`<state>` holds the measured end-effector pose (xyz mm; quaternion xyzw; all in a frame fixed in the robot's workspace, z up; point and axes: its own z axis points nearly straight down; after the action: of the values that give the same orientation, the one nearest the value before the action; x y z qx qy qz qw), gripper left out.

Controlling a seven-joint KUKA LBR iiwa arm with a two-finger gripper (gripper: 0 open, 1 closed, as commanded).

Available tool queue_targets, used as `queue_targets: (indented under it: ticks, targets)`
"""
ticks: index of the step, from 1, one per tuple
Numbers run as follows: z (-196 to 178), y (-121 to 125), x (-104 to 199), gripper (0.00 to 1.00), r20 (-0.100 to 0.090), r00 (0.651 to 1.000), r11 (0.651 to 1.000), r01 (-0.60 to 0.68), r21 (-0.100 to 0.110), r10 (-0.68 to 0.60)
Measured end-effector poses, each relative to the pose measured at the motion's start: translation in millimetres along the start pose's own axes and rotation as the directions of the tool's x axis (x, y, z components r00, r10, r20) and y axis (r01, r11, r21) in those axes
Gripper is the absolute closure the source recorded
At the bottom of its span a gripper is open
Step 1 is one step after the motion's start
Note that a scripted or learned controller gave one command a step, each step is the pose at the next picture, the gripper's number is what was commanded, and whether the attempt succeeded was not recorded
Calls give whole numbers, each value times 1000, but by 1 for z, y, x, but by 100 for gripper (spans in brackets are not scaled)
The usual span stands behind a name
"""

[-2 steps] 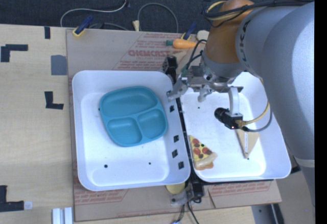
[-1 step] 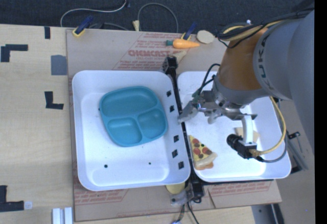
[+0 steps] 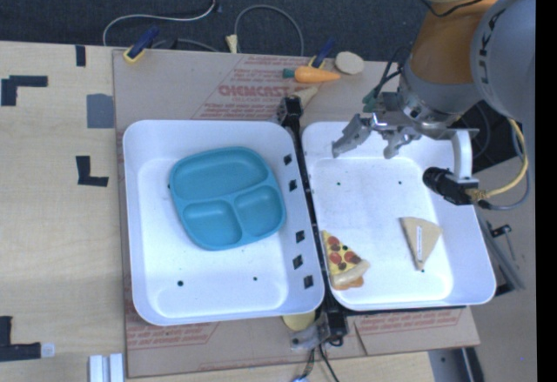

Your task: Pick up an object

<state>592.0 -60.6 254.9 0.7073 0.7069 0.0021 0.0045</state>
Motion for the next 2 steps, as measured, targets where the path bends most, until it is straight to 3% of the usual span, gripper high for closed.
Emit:
queue_targets:
  ticks: [1,2]
  targets:
    - [162,-37,-41,0,-3,1000,1000,-4,29,4]
    - [170,16,-71,0,-4,1000,1000,2,9,-2]
